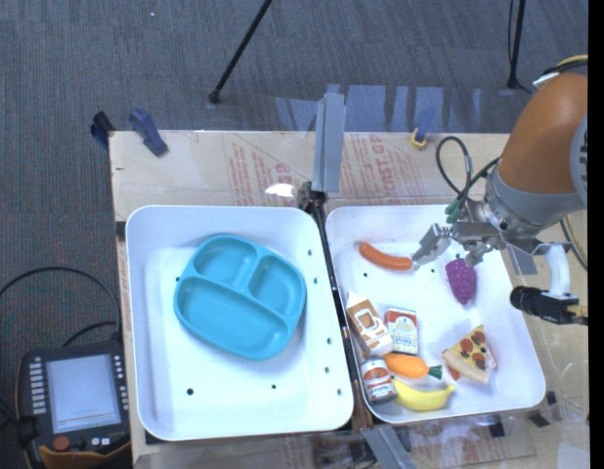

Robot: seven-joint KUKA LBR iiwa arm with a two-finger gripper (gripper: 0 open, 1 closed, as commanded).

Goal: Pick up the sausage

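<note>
The jaws stand apart, holding nothing; the gripper (pixel 451 245) should shift toward the sausage (pixel 384 256) just beside it, straddling its middle.

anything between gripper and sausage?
No. In the camera view, only bare white bin floor lies between the gripper and the sausage.

Plate (pixel 239 296) in left bin (pixel 146 233), sausage (pixel 384 256) and grapes (pixel 461 279) in right bin (pixel 517 345)
</note>
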